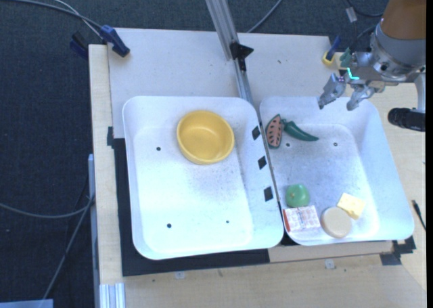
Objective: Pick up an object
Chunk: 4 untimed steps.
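Objects in the right bin (pixel 379 164) lie untouched; the claw (pixel 344 97) hovers spread and empty, arm cropped.

Blue clamp (pixel 115 40) at bench (pixel 169 63) corner

We see a pale wooden tabletop (pixel 177 63) on dark carpet (pixel 40 130), with grey cables (pixel 47 5) trailing across it.

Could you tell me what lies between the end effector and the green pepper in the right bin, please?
Nothing: in the camera view, only bare white floor and rim of the right bin separate the end effector from the green pepper.
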Tool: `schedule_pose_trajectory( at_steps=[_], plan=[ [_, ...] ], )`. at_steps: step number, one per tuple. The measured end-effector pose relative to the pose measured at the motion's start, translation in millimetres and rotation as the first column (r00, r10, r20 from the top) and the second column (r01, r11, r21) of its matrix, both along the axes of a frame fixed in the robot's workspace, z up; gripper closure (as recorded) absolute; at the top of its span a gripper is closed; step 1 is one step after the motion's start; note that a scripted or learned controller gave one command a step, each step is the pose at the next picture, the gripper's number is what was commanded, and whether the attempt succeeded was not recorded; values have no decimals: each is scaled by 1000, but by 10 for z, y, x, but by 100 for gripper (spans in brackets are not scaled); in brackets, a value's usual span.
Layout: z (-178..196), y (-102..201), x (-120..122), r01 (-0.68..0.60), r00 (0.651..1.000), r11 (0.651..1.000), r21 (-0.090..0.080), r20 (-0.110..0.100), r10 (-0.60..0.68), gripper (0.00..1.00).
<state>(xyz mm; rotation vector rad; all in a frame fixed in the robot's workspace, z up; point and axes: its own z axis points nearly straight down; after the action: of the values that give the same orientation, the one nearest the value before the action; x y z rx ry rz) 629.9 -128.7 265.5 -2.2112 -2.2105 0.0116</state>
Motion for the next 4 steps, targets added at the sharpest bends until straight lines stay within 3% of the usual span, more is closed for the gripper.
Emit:
schedule_pose_trajectory(
  at_steps=[1,4],
  plan=[
    [44,0,13,-1,1000,1000,-1,8,1,0],
    [-1642,-11,-144,0,1000,1000,0,3,0,0]
  ],
)
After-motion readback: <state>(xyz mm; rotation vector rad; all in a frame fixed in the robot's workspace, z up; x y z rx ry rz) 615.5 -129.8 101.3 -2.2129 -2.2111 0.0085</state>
